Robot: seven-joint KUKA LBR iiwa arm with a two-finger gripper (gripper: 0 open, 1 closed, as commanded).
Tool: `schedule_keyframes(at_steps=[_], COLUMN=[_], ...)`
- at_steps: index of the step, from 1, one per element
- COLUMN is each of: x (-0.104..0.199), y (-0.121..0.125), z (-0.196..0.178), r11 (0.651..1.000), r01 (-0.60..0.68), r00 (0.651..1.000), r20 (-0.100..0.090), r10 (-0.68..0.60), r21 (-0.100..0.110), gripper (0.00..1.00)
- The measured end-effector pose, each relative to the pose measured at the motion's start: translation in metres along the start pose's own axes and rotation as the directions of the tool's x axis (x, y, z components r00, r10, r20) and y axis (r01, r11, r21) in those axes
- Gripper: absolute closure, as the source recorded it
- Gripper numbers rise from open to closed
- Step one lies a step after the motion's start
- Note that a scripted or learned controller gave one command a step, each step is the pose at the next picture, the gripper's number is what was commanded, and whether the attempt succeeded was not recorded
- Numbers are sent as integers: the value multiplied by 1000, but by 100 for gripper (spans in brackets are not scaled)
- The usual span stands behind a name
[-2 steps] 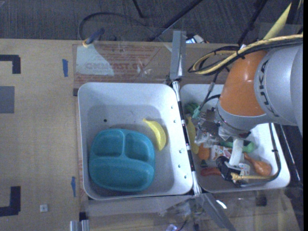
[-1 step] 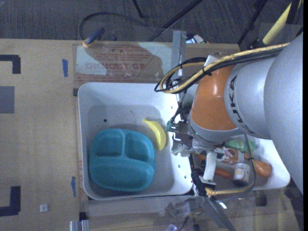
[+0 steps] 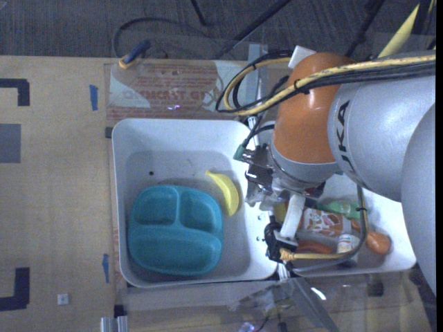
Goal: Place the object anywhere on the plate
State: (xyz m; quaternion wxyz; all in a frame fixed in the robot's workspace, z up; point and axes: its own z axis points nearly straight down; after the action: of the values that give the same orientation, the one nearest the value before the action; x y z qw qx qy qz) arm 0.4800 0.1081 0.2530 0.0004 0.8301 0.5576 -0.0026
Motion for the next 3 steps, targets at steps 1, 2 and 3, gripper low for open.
schedule_keyframes(at_steps=[1, 2, 3], x=[-41, -41, -41], y=[16, 16, 17], z=[71, 71, 64], r11=[1000, 1000, 1000], r01=[-3, -3, -6], r00=[1000, 1000, 1000], r20=[0, 0, 3], r10=[3, 3, 6], r21=[4, 4, 7], gripper=[100, 0, 100])
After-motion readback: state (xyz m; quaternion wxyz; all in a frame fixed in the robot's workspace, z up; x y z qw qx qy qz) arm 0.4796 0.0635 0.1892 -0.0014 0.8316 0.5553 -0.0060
